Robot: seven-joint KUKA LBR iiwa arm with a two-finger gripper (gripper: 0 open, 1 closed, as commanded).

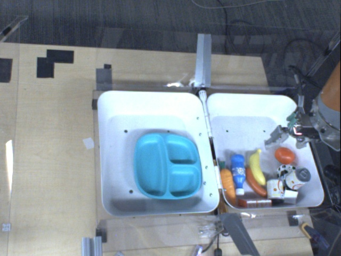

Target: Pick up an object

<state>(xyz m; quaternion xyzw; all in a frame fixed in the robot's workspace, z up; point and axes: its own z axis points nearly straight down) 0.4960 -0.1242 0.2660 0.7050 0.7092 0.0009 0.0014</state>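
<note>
My gripper point(285, 126) hangs over the right side of the right bin point(240, 108), reaching in from the right. It is open with nothing between its fingers. Just below it lies an orange-red tomato point(285, 155). Along the bin's front lie a yellow banana point(257, 167), a blue-and-white bottle point(238, 170), an orange carrot point(228, 183) and a reddish sausage point(257, 186). At the front right corner a small white toy point(283, 175), a grey round piece point(302, 174) and a white block point(281, 191) are bunched together.
The left bin point(122, 116) holds a blue divided plate point(168, 165). A grey post point(203, 60) stands behind the wall between the two bins. The back half of the right bin is bare white floor.
</note>
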